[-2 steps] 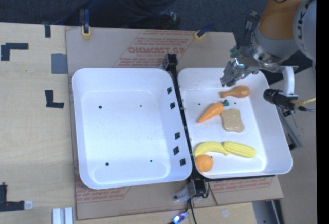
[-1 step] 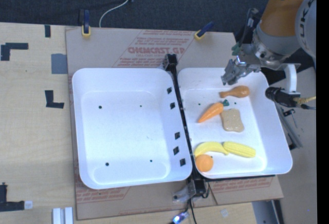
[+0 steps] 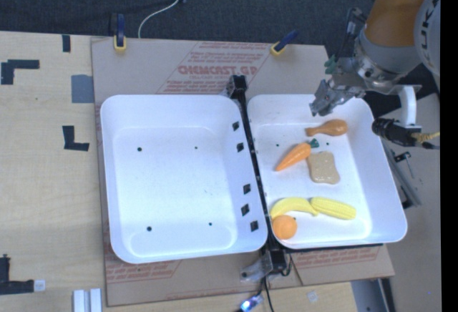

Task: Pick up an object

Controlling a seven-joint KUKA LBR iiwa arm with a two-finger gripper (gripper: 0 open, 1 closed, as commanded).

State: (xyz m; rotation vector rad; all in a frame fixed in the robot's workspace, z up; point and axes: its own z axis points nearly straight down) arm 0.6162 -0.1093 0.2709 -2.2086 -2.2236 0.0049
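Observation:
The right bin (image 3: pixel 379 182) holds several toy foods: a brown chicken drumstick (image 3: pixel 329 129) at the back, an orange carrot (image 3: pixel 294 156) with a green top, a tan bread slice (image 3: pixel 323 168), a yellow banana (image 3: pixel 293 206), a yellow corn cob (image 3: pixel 333 208) and an orange fruit (image 3: pixel 285 227) at the front. My gripper (image 3: pixel 323 104) hangs over the back of the right bin, just above and left of the drumstick. Nothing is visible between its fingers.
The left bin (image 3: pixel 114 160) stands beside the right one, divided by a black clip strip (image 3: pixel 245 160). Both rest on a cardboard sheet (image 3: pixel 207 67) held by clamps at the back. The arm (image 3: pixel 401 10) comes in from the upper right.

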